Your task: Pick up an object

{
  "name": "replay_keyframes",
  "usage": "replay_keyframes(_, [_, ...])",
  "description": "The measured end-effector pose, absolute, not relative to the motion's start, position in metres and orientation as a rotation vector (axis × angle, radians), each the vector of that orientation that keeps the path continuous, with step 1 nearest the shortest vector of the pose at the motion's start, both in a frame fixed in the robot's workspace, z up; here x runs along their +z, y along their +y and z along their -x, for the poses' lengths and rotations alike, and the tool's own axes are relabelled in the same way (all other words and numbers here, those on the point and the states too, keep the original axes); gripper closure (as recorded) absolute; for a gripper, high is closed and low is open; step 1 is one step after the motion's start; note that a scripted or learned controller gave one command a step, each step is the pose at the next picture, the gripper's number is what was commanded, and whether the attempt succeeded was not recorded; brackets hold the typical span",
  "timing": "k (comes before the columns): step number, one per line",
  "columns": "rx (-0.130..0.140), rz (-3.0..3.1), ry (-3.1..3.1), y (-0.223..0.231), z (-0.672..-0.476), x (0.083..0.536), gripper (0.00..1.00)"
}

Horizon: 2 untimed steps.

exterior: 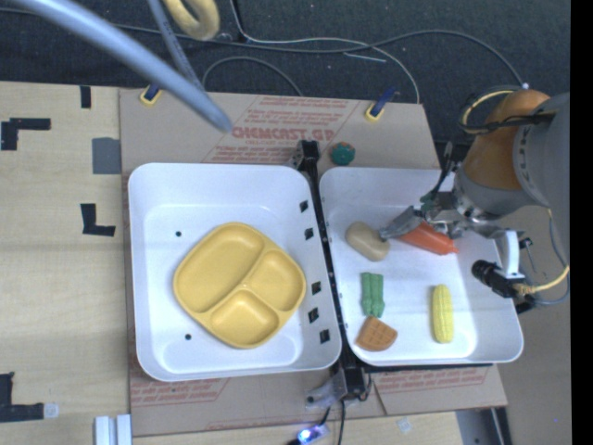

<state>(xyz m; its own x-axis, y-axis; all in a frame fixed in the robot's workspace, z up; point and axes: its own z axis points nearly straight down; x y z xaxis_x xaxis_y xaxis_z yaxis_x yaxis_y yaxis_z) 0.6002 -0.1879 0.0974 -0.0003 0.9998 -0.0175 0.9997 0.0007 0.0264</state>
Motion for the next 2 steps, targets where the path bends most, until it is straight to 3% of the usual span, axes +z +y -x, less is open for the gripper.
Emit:
replay_keyframes(1, [0.012,-2.207,2.209,-0.183,-0.598,0.103,1.00])
replay_keyframes(2, [0.002,-2.218,2.222,-0.177,-0.593,0.150,1.00])
